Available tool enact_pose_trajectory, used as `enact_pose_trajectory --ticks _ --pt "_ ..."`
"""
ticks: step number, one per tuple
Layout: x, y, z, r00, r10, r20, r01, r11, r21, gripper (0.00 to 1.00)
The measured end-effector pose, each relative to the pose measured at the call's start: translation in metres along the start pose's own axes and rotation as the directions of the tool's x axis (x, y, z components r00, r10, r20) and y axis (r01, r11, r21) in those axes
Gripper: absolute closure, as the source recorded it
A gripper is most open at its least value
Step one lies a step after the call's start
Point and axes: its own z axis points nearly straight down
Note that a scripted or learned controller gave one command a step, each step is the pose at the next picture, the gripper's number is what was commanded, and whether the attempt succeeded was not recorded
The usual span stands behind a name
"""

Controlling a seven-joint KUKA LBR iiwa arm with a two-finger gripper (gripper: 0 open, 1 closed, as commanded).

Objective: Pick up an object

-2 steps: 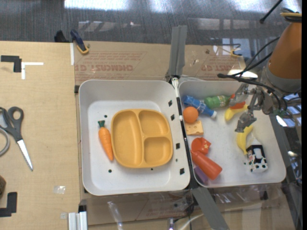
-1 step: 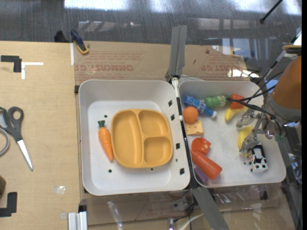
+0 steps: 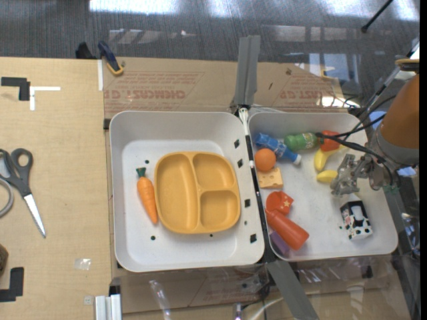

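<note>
On the table (image 3: 60,179), two white bins sit side by side. Left bin (image 3: 127,245): one yellow three-compartment plate (image 3: 198,192) lying flat at centre, and one toy carrot (image 3: 147,197) just beside its left edge, green top toward the far wall. Right bin (image 3: 320,235): one blue-and-white wrapper (image 3: 275,145) and one green bottle (image 3: 301,141) along the far wall, one orange ball (image 3: 265,159) touching one tan cheese wedge (image 3: 270,179), two red pieces near the left wall (a small block (image 3: 279,203) and a longer cylinder (image 3: 289,229)), two yellow banana-like pieces (image 3: 325,167), and one black-and-white cow-patterned item (image 3: 355,220) near the right wall. Metal hand (image 3: 345,181) of the arm (image 3: 400,129) is low over the right bin, just beside the yellow pieces and above the cow-patterned item; whether it is clenched or released cannot be told. One pair of scissors (image 3: 25,185) lies on the table, well apart from both bins.
</note>
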Motion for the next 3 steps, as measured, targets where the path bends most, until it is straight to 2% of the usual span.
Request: enact_pose_trajectory --ticks 1,2,3 --pt "0.0 0.0 0.0 1.0 0.0 0.0 0.0 1.0 0.0 0.0" --pt "0.006 -0.006 0.011 1.0 0.03 -0.004 -0.03 1.0 0.001 0.0" --pt "0.027 -0.009 0.012 0.991 0.135 -0.006 -0.135 0.991 0.001 0.0"
